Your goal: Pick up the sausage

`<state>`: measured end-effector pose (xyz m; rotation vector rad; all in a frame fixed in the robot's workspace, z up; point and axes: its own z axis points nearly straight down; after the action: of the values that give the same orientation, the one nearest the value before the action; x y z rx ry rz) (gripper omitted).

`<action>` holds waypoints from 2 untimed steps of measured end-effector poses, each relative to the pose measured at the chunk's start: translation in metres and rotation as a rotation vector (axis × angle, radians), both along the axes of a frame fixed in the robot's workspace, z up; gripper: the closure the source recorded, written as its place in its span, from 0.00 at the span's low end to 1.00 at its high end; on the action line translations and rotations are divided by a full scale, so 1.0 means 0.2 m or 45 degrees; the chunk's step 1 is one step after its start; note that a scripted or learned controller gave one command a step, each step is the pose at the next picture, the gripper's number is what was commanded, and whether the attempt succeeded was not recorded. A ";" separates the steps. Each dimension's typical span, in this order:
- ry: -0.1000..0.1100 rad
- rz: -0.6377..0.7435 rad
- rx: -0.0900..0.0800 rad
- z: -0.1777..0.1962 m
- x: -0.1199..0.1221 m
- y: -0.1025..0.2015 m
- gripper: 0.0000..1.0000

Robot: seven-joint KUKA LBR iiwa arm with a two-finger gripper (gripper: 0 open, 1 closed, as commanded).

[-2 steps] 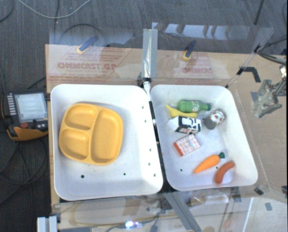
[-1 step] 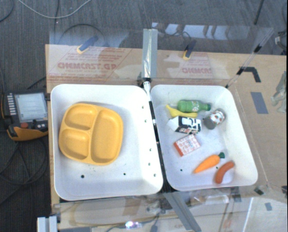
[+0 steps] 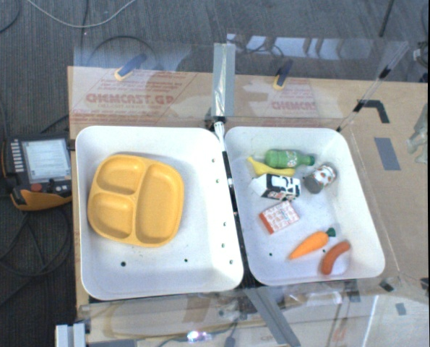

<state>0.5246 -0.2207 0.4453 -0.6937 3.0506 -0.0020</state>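
Note:
The sausage (image 3: 334, 256), short and reddish-orange, lies slanted in the near right corner of the right bin (image 3: 359, 186). Just left of it lies an orange carrot (image 3: 310, 243) with a green top, close beside it but apart.
The right bin also holds a green bottle (image 3: 287, 157), a yellow banana (image 3: 267, 168), a black-and-white carton (image 3: 281, 186), a small red-patterned box (image 3: 280, 216) and a grey round object (image 3: 318, 178). A yellow divided plate (image 3: 136, 199) sits in the left bin (image 3: 200, 266).

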 end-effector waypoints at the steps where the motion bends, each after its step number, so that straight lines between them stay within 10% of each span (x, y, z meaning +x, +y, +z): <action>1: -0.008 0.001 0.001 0.05 0.01 0.01 1.00; 2: -0.016 0.003 0.002 0.10 0.02 0.02 1.00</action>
<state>0.5290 -0.2174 0.4656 -0.6943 3.0379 -0.0044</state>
